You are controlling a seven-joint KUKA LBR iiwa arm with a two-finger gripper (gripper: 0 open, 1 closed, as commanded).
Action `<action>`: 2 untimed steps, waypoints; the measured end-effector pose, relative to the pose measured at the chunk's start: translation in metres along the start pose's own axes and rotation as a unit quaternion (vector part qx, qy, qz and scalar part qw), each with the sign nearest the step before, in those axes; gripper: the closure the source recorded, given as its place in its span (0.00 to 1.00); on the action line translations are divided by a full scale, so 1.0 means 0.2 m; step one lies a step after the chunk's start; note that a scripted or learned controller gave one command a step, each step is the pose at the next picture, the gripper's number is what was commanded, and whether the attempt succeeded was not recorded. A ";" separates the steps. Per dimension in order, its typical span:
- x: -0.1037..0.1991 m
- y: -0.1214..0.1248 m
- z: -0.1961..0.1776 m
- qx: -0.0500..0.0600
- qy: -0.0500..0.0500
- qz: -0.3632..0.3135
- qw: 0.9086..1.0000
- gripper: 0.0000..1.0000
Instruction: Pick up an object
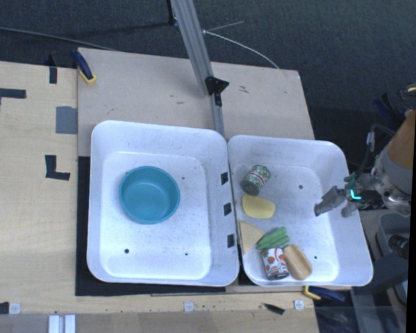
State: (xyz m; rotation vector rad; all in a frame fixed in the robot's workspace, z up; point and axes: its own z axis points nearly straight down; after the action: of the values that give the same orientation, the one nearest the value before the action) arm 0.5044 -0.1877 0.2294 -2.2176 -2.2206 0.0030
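Sitting side by side on the tabletop (163, 90) are two shallow white bins. The left bin (99, 191) is holding one blue bowl (149, 194), lying upright near its middle-left. The right bin (333, 162) is carrying five small things, all gathered along its left half: a green-labelled can (256, 178) lying tilted near the top, a yellow piece (259, 207) just below it, a pale wedge (248, 233) against the left wall, a green vegetable-like piece (273, 238) touching a red-labelled can (275, 262), and a tan bread-like roll (297, 262) just beside that can at the lower edge.

Reaching in over the right bin's right rim is the gripper (333, 203), hovering well apart from all of those things; whether its fingers are apart or together is not something I can tell, and nothing is showing between them. A grey metal bar (197, 47) is slanting down to the seam between the bins.
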 end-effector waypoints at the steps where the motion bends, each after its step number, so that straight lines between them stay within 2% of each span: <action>1: 0.00 0.00 0.00 -0.001 0.000 0.000 1.000 0.00; 2: 0.02 0.00 0.22 0.001 0.000 0.000 1.000 0.00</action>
State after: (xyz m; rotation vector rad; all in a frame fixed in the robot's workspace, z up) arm 0.5038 -0.1830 0.1863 -2.2172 -2.2199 0.0045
